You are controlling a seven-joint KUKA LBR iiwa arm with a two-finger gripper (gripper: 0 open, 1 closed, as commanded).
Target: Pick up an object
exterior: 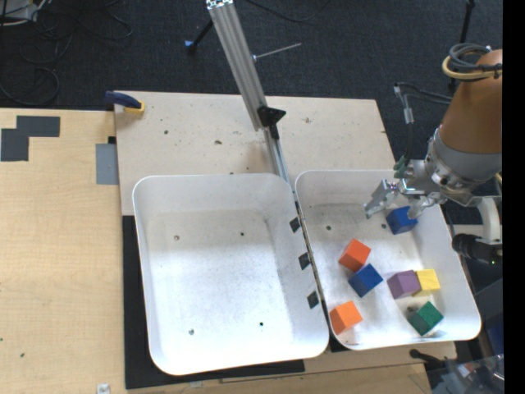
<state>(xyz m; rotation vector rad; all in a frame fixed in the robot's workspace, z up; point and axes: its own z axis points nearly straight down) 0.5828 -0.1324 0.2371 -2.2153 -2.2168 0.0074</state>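
Observation:
My gripper point(392, 206) hangs over the far part of the right bin point(328, 189), open, with its fingers spread. A blue cube point(401, 221) lies just under and a little to the right of the fingertips; it is not clamped between them. Further forward in the same bin lie an orange cube point(354, 254), a dark blue cube point(366, 279), a second orange cube point(346, 315), a purple cube point(403, 284), a yellow cube point(427, 281) and a green cube point(426, 317).
The left bin point(164, 194) stands beside the right one, with a row of black clips point(303, 259) along their shared wall. A slanted aluminium post point(246, 72) rises behind the bins. The arm's orange and grey wrist point(472, 130) reaches in from the right.

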